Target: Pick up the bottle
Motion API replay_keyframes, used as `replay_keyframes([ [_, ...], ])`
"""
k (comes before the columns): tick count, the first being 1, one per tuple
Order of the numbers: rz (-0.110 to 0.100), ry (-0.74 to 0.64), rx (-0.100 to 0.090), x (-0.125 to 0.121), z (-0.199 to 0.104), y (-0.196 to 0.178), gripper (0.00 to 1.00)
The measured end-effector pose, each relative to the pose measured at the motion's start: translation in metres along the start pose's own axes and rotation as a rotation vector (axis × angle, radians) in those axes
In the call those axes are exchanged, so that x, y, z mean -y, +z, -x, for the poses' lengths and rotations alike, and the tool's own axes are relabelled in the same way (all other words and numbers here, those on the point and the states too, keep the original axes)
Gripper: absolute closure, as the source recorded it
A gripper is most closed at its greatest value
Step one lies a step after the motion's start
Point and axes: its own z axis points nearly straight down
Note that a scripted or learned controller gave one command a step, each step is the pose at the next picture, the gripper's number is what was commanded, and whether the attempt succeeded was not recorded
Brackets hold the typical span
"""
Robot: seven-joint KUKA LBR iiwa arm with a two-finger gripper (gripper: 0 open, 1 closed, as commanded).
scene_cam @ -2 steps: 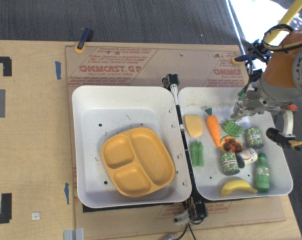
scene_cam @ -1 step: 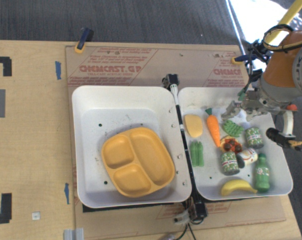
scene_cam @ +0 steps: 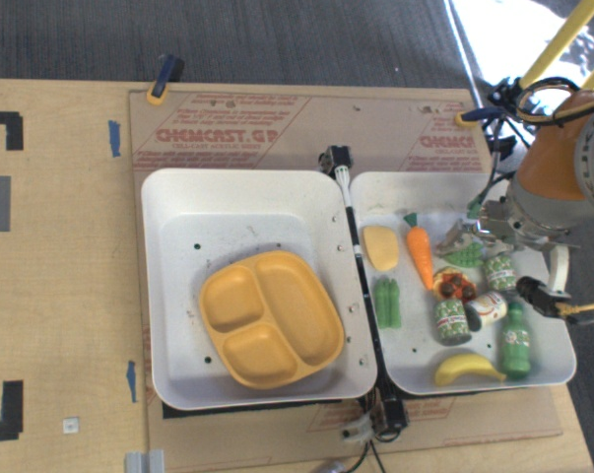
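Observation:
The green bottle [scene_cam: 516, 340] with a pale label lies in the right bin [scene_cam: 405, 197] near its front right corner, cap pointing toward the back. My gripper [scene_cam: 506, 236] hangs over the back right part of that bin, above a small green-labelled can [scene_cam: 500, 273] and behind the bottle. Nothing shows in its grasp. The grey wrist with its orange band [scene_cam: 561, 158] covers the bin's right rim.
Around the bottle lie a banana [scene_cam: 468, 369], a second can [scene_cam: 452, 320], a white-and-red item [scene_cam: 488, 308], a carrot [scene_cam: 420, 253], a pale yellow piece [scene_cam: 380, 247] and a green vegetable [scene_cam: 386, 302]. The left bin [scene_cam: 178, 205] holds a yellow divided plate [scene_cam: 270, 315].

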Motion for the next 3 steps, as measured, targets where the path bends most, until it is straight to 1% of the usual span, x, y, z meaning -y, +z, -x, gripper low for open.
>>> replay_keyframes([
  [1,0.004,0.002,0.004,-0.001,0.002,-0.011,1.0],
  [2,-0.009,0.333,-0.016,-0.032,0.017,-0.002,1.0],
  [3,0.002,0.393,-0.01,0.041,0.025,-0.003,1.0],
])
